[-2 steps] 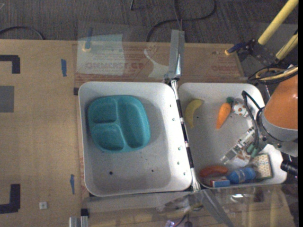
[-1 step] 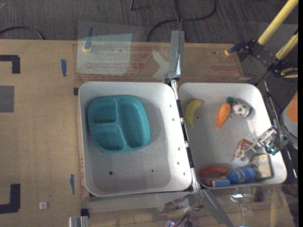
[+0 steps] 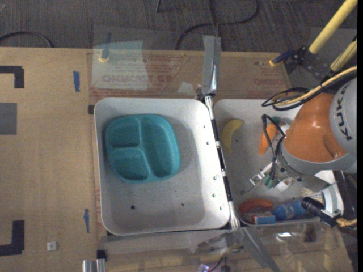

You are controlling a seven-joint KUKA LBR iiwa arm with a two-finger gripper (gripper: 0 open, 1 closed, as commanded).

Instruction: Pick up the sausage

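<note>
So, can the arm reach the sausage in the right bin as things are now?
Probably yes. What looks like the sausage, reddish, lies uncovered near the front wall of the right bin, close below the gripper. A blue object beside it and the wall may crowd the grasp.

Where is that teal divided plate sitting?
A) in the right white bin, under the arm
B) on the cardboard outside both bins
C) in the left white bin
C: the teal plate lies flat inside the left bin, toward its upper left, while the arm hangs over the right bin, where a yellow banana lies.
</note>
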